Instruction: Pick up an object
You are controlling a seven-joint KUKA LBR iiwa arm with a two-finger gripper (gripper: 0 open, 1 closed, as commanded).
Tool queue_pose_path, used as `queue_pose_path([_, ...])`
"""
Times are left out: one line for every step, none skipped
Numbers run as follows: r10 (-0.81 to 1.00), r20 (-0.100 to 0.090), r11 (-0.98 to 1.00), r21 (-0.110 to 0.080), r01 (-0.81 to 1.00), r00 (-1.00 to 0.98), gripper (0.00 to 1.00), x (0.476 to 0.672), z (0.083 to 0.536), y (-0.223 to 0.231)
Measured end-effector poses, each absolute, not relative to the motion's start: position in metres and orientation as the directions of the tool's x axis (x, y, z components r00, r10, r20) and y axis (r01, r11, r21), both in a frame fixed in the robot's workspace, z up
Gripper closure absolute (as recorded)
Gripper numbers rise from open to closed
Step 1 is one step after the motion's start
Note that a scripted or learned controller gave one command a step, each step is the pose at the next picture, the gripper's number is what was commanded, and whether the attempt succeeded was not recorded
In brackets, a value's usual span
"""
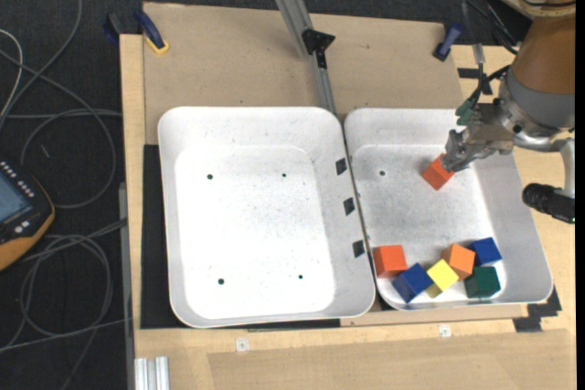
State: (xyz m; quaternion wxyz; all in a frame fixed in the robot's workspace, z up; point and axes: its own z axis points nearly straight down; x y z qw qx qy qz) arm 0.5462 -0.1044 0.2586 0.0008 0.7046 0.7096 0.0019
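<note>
Camera view: jaws (454,155) grasp orange block (438,173) over right bin (521,228)'s open middle.

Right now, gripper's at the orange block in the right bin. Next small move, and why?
Probably a short straight lift. The orange block sits at the tips of the gripper, apart from the block cluster at the near edge of the right bin. Whether it is truly gripped is unclear, so raise slowly and check it follows.

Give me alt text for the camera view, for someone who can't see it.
The arm's tool sits over the right bin with an orange block at its tip. Six more blocks, orange, blue, yellow and green, cluster at that bin's near edge; the left bin lies beside it.
</note>
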Motion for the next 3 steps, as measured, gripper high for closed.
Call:
queue_pose_path([1.0,0.002,0.007,0.003,1.0,-0.007,1.0,0.565,0.265,-0.052])
queue_pose_path([1.0,0.002,0.008,0.002,1.0,-0.008,1.0,0.583,0.267,0.004])
queue_pose_path([1.0,0.002,0.007,0.001,1.0,-0.007,1.0,0.608,0.254,0.061])
